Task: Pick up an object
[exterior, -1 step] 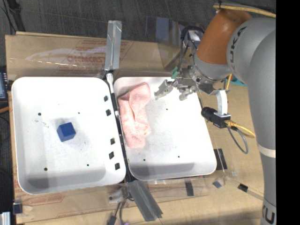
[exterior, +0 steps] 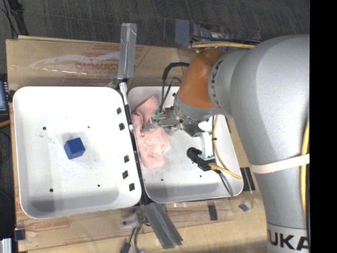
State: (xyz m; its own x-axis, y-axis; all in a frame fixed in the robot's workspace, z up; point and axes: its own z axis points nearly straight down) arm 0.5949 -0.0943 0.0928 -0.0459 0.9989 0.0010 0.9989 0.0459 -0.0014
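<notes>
Two white bins, one pink cloth, one blue cube, one arm over the right bin.

The pink cloth (exterior: 151, 136) lies crumpled in the right bin (exterior: 184, 191), against the wall that bin shares with the left bin (exterior: 31, 141); its long axis runs along that shared wall, from the bin's far corner toward its middle, the nearer end being the broader. The single blue cube (exterior: 74, 147) sits alone in the left bin, well apart from the cloth across the divider (its top face looks slightly turned against the bin's sides). The gripper (exterior: 158, 121) is low over the cloth's upper half, just beside the shared wall, with the grey arm (exterior: 268, 120) and its orange band (exterior: 197, 86) reaching back from it. How far apart its tips stand cannot be told, nor whether they have any cloth.
</notes>
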